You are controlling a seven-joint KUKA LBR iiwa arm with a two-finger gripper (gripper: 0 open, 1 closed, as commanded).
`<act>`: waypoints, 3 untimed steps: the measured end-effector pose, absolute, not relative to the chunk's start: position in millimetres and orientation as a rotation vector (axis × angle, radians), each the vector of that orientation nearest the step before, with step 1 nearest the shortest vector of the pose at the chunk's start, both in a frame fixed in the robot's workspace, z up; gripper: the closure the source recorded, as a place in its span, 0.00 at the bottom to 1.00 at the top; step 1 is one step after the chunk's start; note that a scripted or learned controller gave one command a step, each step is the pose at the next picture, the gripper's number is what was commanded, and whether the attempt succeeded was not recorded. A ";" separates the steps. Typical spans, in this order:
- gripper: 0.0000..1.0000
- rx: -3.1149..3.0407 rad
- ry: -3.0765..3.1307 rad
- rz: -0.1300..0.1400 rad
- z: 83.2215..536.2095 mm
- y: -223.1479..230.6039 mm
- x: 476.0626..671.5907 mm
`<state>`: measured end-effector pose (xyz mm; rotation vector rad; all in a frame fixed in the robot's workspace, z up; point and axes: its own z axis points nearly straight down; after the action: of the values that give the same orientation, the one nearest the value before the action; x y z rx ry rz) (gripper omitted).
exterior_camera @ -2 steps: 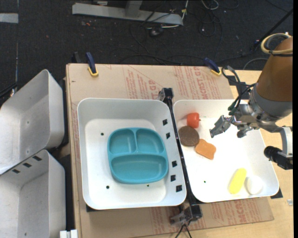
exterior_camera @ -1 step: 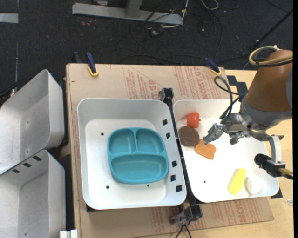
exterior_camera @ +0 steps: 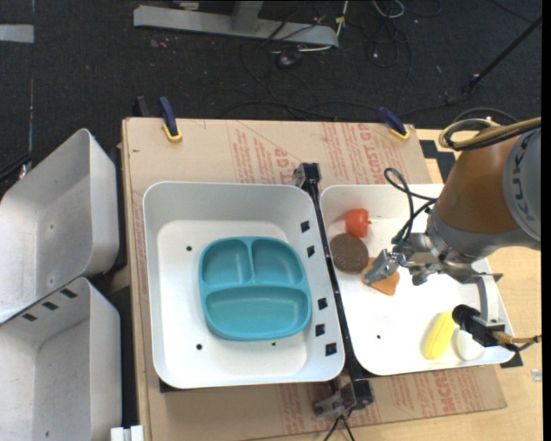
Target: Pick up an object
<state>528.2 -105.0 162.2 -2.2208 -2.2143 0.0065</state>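
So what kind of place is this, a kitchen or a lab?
Most likely a robotics lab: a grey and orange arm reaches over two white bins on a cardboard-covered bench, with cables strewn on dark carpet.

dark carpet floor (exterior_camera: 77, 77), cables (exterior_camera: 379, 43), cardboard-topped bench (exterior_camera: 258, 146).

Two bins side by side on a bench
Left bin (exterior_camera: 164, 258) holds a divided plate (exterior_camera: 255, 288); right bin (exterior_camera: 405, 353) holds a round disc (exterior_camera: 349, 251), with the gripper (exterior_camera: 383, 269) just right of it
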 end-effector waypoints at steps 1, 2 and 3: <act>0.00 -2.221 -2.216 0.005 117.5 -109.1 524.6; 1.00 -2.226 -2.216 0.000 130.3 -108.9 525.9; 1.00 -2.223 -2.228 -0.006 193.4 -109.0 524.6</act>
<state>524.6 -109.0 193.4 -2.2229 -2.2278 -0.0057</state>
